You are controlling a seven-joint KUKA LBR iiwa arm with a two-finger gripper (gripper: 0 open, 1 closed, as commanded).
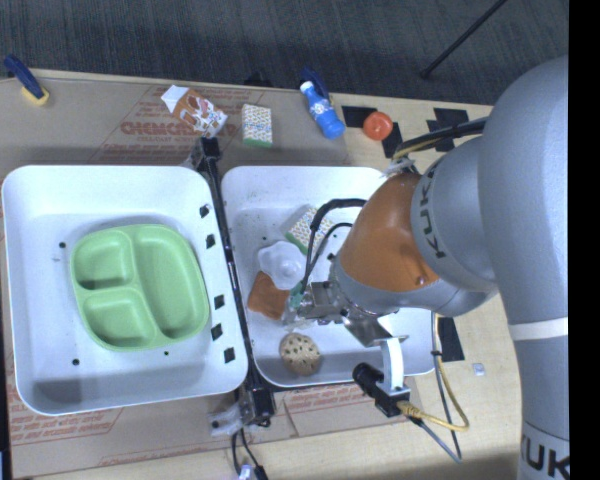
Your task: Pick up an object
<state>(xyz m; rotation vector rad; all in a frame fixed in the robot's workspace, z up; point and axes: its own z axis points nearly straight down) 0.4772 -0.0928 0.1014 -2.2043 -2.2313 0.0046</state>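
Lying along the counter's (80,103) far left corner is a blue-and-yellow clamp (25,80). Toward the near side, the left bin (20,268) carries a green divided tray (140,286), which sits flat near the bin's middle with its three compartments facing up. On the far edge of the counter, past the two bins, rest a crumpled snack packet (193,111), then a small green-and-white box (257,125), then a blue bottle (323,111) lying on its side, and an orange ball (378,125) just beside it.

The right bin (242,193) touches the left one along a black seam. Inside it, a patterned packet (306,224) lies toward the far side, a clear crumpled plastic piece (281,264) sits nearer the middle, and an orange-brown flat piece (267,296) lies just beside it toward the bin's left wall. A speckled cookie-like ball (299,352) rests close to the bin's near wall, apart from the others.

The arm's orange band (380,238) hangs over the right bin, and the tool (305,303) points down at the orange-brown piece and the clear plastic. Whether it is released or clenched cannot be told from this angle.
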